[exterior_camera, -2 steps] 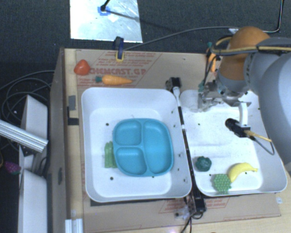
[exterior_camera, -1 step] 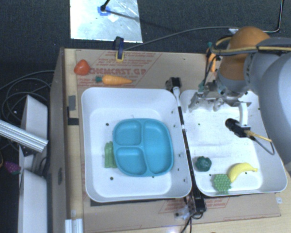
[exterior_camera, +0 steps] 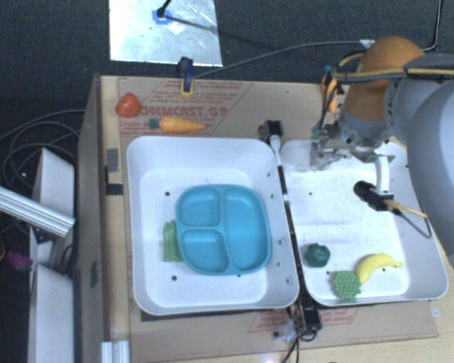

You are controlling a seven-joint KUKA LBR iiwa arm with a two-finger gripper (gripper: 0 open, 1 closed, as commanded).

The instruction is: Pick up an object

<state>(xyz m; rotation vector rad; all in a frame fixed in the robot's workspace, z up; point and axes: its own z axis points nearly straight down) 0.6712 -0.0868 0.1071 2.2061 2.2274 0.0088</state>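
a curved yellow banana lies beside a green bunch.

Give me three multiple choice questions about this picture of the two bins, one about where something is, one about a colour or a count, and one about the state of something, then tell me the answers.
1. Where does the banana lie?
A. in the right bin
B. on the blue plate
C. on the cardboard behind the bins

2. What colour is the divided plate in the left bin?
A. red
B. light blue
C. yellow

3. How does the carrot stand to the bins?
A. inside the left bin
B. outside both, on the cardboard
C. inside the right bin

Answers: 1 A, the banana rests near the front of the right bin. 2 B, the plate is plainly light blue. 3 B, the carrot lies on the cardboard behind the left bin's rim.
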